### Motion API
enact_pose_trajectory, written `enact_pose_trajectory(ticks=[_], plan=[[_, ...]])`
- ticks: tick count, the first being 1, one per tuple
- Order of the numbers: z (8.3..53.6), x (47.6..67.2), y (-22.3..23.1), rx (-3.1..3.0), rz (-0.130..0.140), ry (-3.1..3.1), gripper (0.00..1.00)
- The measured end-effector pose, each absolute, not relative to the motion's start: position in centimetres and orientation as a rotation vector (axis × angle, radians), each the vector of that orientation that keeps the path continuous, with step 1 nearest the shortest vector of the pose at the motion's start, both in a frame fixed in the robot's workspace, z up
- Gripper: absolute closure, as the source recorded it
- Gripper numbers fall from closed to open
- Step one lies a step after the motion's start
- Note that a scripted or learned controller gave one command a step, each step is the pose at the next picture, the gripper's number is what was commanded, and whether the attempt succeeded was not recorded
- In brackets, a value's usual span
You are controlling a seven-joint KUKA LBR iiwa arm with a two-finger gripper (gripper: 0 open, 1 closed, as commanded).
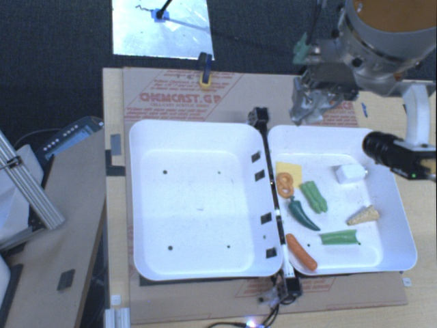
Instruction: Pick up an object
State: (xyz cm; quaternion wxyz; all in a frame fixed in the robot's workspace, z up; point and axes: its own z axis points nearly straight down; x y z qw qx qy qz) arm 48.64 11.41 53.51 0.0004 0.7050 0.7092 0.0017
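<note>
The camera view looks down on two white bins side by side on a brown board. Nearest the lower edge of the right bin (399,251), an orange-red sausage-shaped piece (301,251) lies beside the divider between the bins, and a flat green bean-like piece (339,237) sits a little to its right. Behind those, a dark green chilli (302,214) lies at a slant near the divider, with a tan wedge (363,215) well apart from it toward the right wall. Farther back, a lighter green ridged piece (313,196) sits just beside an orange ring-shaped piece (285,184), which rests against the edge of a yellow square (290,171). A small white block (350,173) lies near the right rear of that bin. The left bin (147,251) shows bare white floor with a few dark dots. Beyond the bins' far rim, the gripper (312,108) hangs over the printed board, above the rear edge of the right bin and apart from all the pieces; its metal tips are blurred, so whether it is spread or closed cannot be told, and nothing shows between them. The grey arm with its orange band (392,5) rises at the upper right.
</note>
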Motion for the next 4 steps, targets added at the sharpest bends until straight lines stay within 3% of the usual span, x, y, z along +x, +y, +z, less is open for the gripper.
enact_pose_trajectory(ticks=[4], plan=[[53.5,48.6,19.6,2.215,0.004,2.228,1.00]])
